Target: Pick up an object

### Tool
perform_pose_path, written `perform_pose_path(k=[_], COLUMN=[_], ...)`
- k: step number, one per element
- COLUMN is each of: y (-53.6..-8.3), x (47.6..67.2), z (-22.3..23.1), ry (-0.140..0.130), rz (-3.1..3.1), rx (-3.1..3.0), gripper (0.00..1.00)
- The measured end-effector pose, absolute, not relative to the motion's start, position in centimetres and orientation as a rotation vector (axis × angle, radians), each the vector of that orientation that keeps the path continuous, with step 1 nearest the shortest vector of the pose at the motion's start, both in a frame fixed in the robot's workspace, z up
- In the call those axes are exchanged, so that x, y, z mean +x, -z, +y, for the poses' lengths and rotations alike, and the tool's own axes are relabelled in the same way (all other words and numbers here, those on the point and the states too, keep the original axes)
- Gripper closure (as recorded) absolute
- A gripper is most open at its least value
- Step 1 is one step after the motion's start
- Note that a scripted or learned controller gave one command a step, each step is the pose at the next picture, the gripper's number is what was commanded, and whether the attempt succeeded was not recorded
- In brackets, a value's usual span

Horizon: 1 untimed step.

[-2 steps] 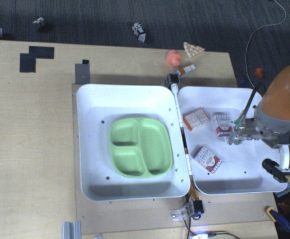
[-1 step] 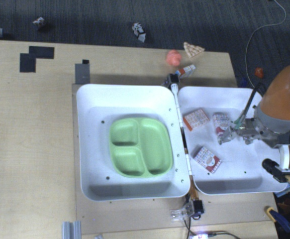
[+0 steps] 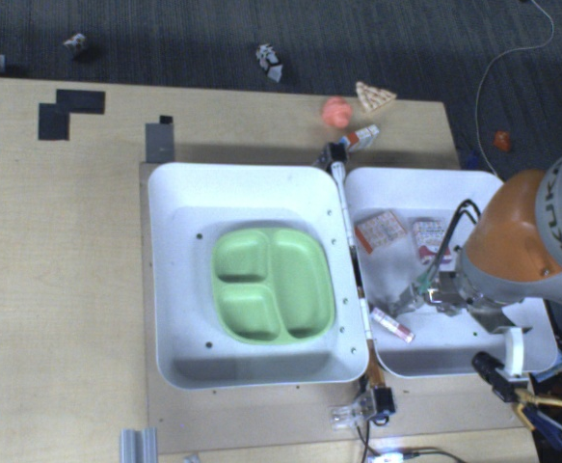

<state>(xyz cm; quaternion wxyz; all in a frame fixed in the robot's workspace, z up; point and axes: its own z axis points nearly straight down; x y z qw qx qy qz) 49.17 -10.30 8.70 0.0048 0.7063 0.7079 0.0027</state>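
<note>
Camera view: "KU" on arm (image 3: 541, 234)

Two white bins side by side on bench. Left bin (image 3: 165, 258): green divided tray (image 3: 271, 283). Right bin (image 3: 435, 360): small packets, pink-white tube (image 3: 392, 325) near-left corner. Arm (image 3: 526, 239) w/ orange band over right bin, gripper (image 3: 425, 290) low inside. Pink ball (image 3: 336, 112) on bench far side.

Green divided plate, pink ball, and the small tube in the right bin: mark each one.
Green divided plate (image 3: 273, 283), camera view, on the ridge between its compartments.
Pink ball (image 3: 336, 113), camera view, at its middle.
Small tube (image 3: 391, 325), camera view, on the middle of its body.
</note>
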Motion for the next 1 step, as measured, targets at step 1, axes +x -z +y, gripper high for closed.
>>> perform_pose_path(k=[1], y=[-9.83], x=[49.39], z=[-10.28], ry=[-0.015], rz=[2.215], rx=[2.207], gripper=[1.00])
